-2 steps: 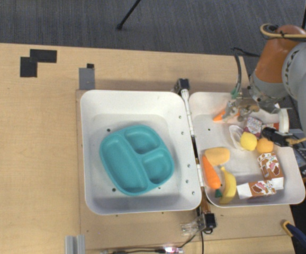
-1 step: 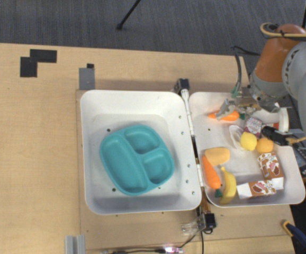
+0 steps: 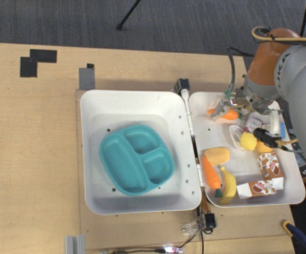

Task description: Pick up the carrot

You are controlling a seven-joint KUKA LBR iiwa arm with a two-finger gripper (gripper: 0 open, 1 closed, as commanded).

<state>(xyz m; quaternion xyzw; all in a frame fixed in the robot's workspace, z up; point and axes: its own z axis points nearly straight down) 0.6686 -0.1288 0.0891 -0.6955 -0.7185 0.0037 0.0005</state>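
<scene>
My pincer [image 3: 228, 109] hangs at the far end of the right bin [image 3: 296, 194], over a small orange piece [image 3: 228, 115], jaws too blurred to judge, while the carrot [image 3: 212, 173] lies well apart beside the banana [image 3: 227, 184], so I may seize the wrong orange thing.

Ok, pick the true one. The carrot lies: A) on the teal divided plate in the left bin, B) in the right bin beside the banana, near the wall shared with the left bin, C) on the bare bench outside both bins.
B: the carrot lies in the right bin, against the banana, by the shared wall.
</scene>
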